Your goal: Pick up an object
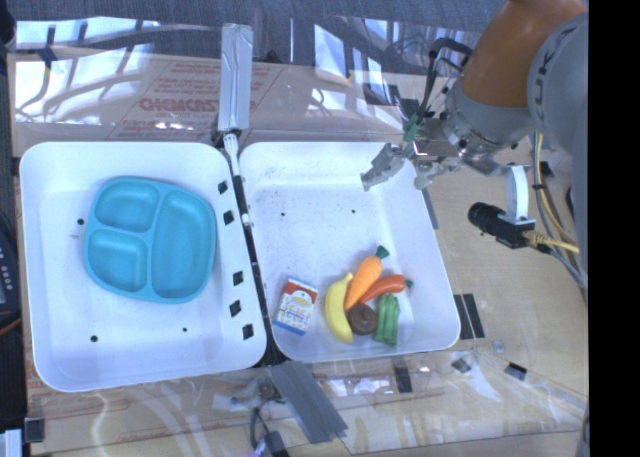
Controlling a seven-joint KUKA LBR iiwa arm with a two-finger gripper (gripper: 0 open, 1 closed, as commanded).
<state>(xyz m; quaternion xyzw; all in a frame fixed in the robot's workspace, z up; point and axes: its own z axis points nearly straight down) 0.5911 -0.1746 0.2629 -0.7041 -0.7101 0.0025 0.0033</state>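
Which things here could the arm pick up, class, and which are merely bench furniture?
Could be picked:
banana
carrot
small carton
green vegetable

Just there:
blue divided plate
left bin
right bin

The gripper hangs above the right bin.

Two bins side by side on the tabletop (pixel 520 275). Left bin (pixel 40 245): divided tray (pixel 150 238) lying in its middle. Right bin (pixel 310 185): everything clustered at the near end. Small carton (pixel 296 306) leftmost, banana (pixel 338 309) just right of it, carrot (pixel 364 278) and pepper (pixel 389 286) beside that, round piece (pixel 362 318) and cucumber (pixel 388 320) nearest. Tool (pixel 400 167) over the right bin's far right corner, arm (pixel 520 45) coming in from the right.
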